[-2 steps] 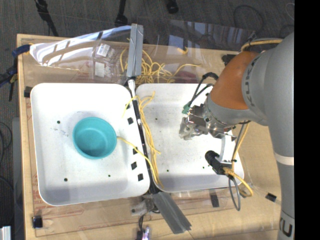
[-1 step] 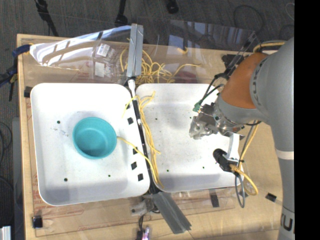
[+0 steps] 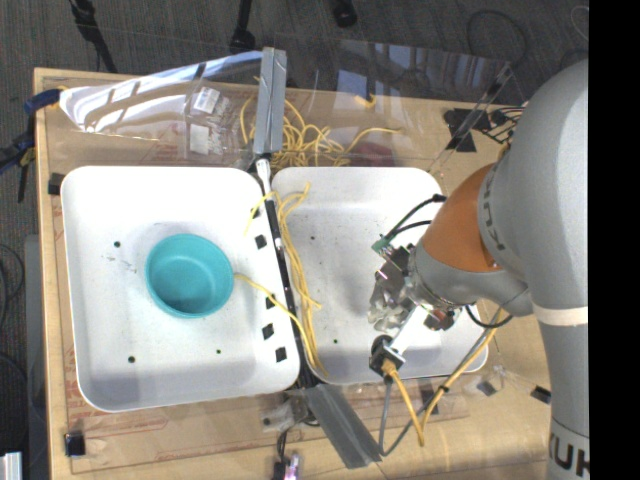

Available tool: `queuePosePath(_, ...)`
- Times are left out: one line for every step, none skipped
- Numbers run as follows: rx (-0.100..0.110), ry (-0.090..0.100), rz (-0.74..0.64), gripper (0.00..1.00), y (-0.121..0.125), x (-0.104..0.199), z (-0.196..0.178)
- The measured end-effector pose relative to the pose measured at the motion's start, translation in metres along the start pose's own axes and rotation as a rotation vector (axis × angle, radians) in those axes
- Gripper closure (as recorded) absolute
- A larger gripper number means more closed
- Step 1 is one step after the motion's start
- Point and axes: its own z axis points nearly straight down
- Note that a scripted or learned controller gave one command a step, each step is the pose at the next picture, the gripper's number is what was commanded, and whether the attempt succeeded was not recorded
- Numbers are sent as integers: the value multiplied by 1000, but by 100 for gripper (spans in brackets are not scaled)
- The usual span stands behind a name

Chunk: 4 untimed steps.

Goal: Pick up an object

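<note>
The only loose thing worth picking is the round teal plastic bowl (image 3: 190,275), sitting upright and open-side up on the floor of the left shallow white bin (image 3: 100,208), a little toward that bin's left half and clear of every wall. It probably lies there simply as the one candidate set out for grasping; nothing touches it.

The claw (image 3: 392,303) is nowhere near it. It hangs low in the right shallow white bin (image 3: 340,193), toward the counter's (image 3: 50,148) near edge, well apart from the bowl, with the divider between the two bins in the way. Judging by that pose, the program is trying a spot in the right bin, where no clear object can be seen beneath it.

How far the claw stands apart I cannot tell: the grey wrist with its orange band (image 3: 455,233) and a tangle of cables cover it, and the metal parts blur together. Whether anything small sits under it is hidden too.

Yellow cords (image 3: 290,268) trail along the divider and over the far rim, and clear plastic sheeting (image 3: 150,103) glares at the counter's far-left corner, obscuring what lies behind
</note>
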Motion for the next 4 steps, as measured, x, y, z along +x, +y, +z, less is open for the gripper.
queuePosePath(-3, 1, -42, 0, 33, -18, -43)
queuePosePath(3, -1, 181, 0, 0, 44, 8)
queuePosePath(-2, 1, 120, 0, 59, -4, -15)
queuePosePath(1, 0, 528, 0, -24, 29, -46)
